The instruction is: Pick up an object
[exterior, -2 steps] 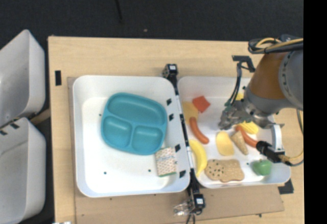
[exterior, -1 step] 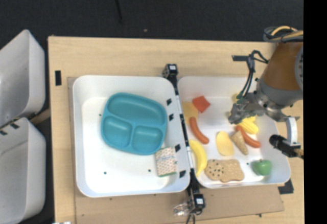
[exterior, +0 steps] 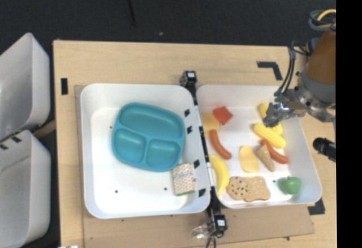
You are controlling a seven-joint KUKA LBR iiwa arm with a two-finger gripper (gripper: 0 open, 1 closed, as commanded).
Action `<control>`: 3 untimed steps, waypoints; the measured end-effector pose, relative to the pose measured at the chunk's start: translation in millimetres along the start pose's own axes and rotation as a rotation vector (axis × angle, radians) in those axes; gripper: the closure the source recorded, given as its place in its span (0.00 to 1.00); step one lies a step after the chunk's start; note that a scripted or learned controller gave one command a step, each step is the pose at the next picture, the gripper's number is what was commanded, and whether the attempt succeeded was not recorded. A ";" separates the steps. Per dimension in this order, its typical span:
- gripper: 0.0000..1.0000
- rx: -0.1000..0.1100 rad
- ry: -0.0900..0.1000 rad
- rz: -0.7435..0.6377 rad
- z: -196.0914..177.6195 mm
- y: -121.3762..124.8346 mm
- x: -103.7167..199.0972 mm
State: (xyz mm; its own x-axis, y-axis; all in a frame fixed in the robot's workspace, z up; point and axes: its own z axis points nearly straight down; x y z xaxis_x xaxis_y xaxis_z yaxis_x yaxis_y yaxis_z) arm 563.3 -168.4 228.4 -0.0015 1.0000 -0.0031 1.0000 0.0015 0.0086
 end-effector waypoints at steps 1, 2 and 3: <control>1.00 0.006 0.002 -0.002 -13.0 0.9 -1.5; 1.00 0.006 0.003 -0.004 -8.5 33.9 34.3; 1.00 0.004 0.004 -0.005 -19.1 65.8 78.2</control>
State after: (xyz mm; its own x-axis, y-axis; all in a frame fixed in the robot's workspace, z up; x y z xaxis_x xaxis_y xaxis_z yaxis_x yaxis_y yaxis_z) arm 628.8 -90.1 247.9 -0.0065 1.0000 0.0006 1.0000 0.0065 0.0043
